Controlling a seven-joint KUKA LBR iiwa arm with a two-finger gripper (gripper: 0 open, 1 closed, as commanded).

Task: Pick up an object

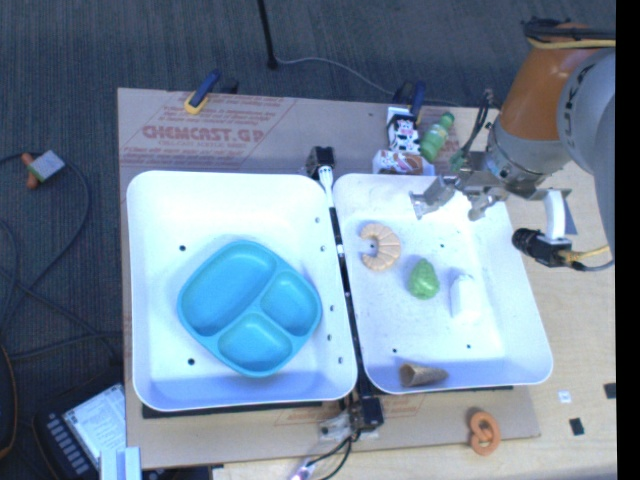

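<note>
We saw the grey arm [560, 88] with its orange band reaching in from the right, and its gripper [455, 200] hung over the far edge of the right bin [520, 358]. Its two fingers [430, 200] stood spread apart with nothing between them, so the gripper was released and held no object.

Inside the right bin lay four things, all apart from the gripper. A tan ring-shaped piece [379, 245] sat toward the bin's left wall, and a green rounded object [424, 279] lay just beside it, nearer the middle. A small pale object [460, 290] rested to the right of the green one, hard to make out against the white floor. A brown cone-shaped piece [423, 374] lay by the near rim.

The left bin [160, 208] carried a blue divided plate [250, 306] with three compartments. On the tabletop [590, 408], in front of the right bin, we noted a small orange ring [484, 430].
</note>
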